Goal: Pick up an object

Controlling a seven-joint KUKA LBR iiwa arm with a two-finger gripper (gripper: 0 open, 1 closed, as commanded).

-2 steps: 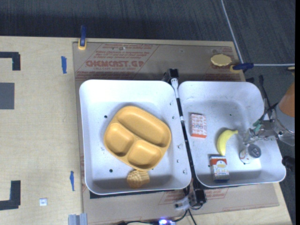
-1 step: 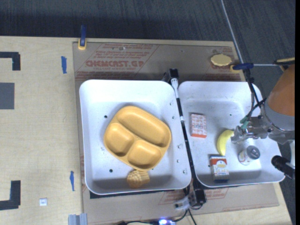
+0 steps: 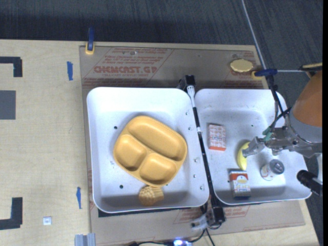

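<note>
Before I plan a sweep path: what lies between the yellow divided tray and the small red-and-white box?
In the camera view, only bare bin floor and the two bins' adjoining rims separate the yellow divided tray from the red-and-white box.

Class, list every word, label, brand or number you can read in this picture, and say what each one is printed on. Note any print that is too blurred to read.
"CHEMCAST GP", reddish print, roughly legible, on the brown board behind the bins.
Smaller reddish lines above it on the same board: too blurred to read.
Red-and-white small box in the right bin: print too small to read.
Red-topped small carton in the right bin: label unreadable.
</note>
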